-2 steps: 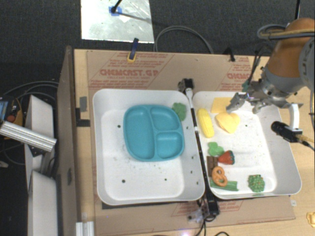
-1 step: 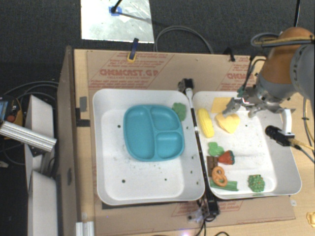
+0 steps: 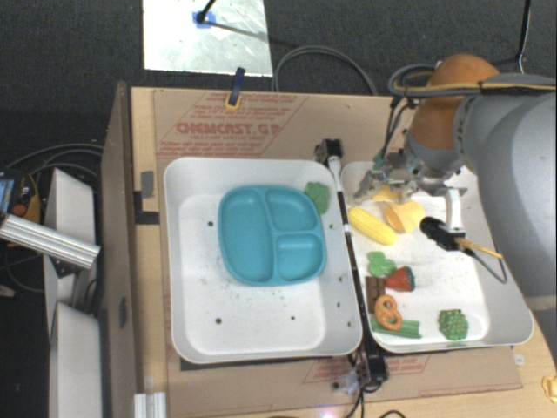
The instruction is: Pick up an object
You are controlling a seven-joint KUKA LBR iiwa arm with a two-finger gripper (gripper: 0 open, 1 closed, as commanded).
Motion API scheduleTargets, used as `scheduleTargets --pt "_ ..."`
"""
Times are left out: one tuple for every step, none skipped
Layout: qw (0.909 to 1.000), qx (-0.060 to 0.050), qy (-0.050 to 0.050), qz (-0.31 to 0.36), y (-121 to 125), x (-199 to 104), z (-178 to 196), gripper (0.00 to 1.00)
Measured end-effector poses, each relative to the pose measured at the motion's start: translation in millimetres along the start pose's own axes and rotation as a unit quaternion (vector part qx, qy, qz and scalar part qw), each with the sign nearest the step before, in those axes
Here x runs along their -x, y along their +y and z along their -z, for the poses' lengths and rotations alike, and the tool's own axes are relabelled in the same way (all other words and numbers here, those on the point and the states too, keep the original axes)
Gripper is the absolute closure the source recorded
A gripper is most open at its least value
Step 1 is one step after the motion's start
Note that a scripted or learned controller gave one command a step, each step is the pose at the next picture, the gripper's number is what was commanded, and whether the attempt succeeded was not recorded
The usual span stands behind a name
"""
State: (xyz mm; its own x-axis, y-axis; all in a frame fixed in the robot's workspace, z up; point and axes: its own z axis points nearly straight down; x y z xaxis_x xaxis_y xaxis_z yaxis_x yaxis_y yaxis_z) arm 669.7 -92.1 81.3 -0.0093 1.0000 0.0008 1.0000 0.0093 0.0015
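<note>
In the right bin [image 3: 513, 320], the gripper [image 3: 389, 184] is poised at the far end just above the yellow corn [image 3: 369, 225] and pale wedge [image 3: 406, 215], its grip state cannot be told, and a descent onto one piece is judged next.

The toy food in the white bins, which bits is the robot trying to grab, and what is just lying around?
For the job:
gripper, low in the right white bin
yellow toy corn cob
pale yellow toy wedge
red toy strawberry
green toy broccoli

Just lying about:
blue divided plastic plate
grey cables
shiny foil sheet
</note>
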Motion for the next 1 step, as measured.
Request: scheduleTargets --pt "1.0 0.002 -0.001 -0.001 0.6 3.1 15.2 1.0"
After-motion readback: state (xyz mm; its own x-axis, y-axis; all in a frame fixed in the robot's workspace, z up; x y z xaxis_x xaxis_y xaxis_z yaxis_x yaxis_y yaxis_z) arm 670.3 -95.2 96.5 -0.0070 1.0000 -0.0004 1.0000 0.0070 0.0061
